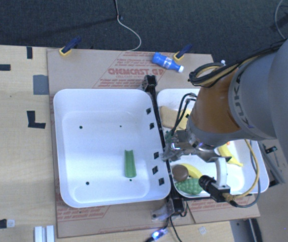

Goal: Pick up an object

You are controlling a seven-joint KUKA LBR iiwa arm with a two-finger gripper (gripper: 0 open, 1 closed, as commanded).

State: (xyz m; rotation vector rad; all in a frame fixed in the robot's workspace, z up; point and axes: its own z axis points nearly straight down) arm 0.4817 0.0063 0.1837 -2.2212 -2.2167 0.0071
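Gripper (176,147) low over right bin (249,185) clutter; jaws' opening can't be told. Risk: crowded banana (193,172), green object (189,186) cause a miss.

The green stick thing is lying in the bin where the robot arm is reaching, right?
Not quite. In the camera view, the green stick lies by itself in the left bin. The arm reaches into the right bin, where its gripper hangs above a pile with a yellow piece and a green lump.
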